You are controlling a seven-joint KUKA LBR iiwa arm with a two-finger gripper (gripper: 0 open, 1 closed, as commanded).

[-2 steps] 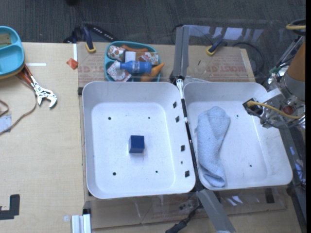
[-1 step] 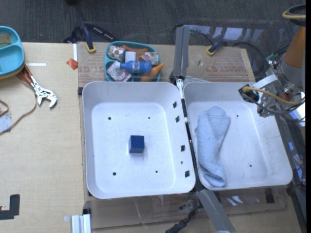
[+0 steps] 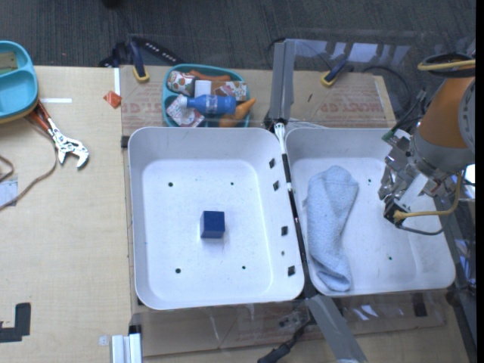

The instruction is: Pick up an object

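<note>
1. The towel (image 3: 331,225), a pale grey-blue cloth, lies crumpled in a long heap along the left side of the right bin (image 3: 423,274), running from the far part toward the near rim. It is the object nearest the arm.
2. The pincer (image 3: 395,191) hangs over the right part of that same bin, apart from the towel, below the grey arm (image 3: 446,119) with its orange band. From this angle I cannot tell how it is set, and nothing is seen held in it.
3. Judged by its folds, the towel is soft, light and limp. It will not slip or break, but it will sag and drag when lifted. A raised fold near the middle or at the bulkier far end looks the best place to pinch, pressing down into the cloth so that enough of it bunches.
4. Farther left, in the left bin (image 3: 144,225), a small blue block (image 3: 213,224) sits near the middle, well apart from the pincer. It looks stiff and light, to be taken across two flat sides.
5. Beyond the bins, on the table (image 3: 60,263), stand a basket of small things (image 3: 206,97) at the far side and a wrench (image 3: 68,148) to the left.
</note>
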